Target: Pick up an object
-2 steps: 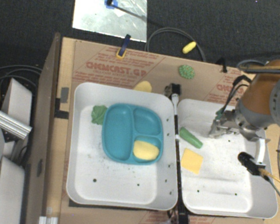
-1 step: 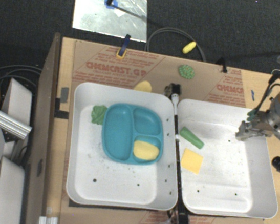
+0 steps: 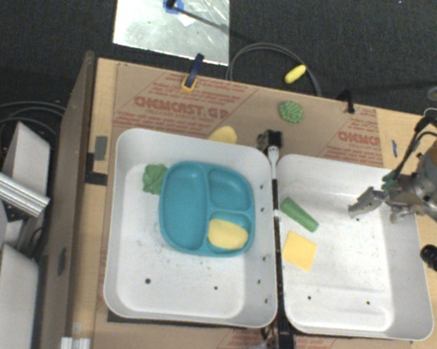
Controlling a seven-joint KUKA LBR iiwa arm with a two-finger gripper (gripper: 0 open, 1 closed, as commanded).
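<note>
Gripper (image 3: 381, 203) hangs over upper right part of right bin (image 3: 392, 315), fingers spread apart, nothing between them, touching no object. Green stick (image 3: 299, 215) lies near bin's left wall; yellow square (image 3: 300, 250) just below it, both well apart from gripper. Left bin (image 3: 123, 277) holds blue divided plate (image 3: 185, 213) with yellow lump (image 3: 227, 234) in lower right compartment; green leafy piece (image 3: 153, 177) touches plate's left rim.

Arm reaching in from right – gripper (image 3: 377, 202) low, fingers spread, nothing between
</note>
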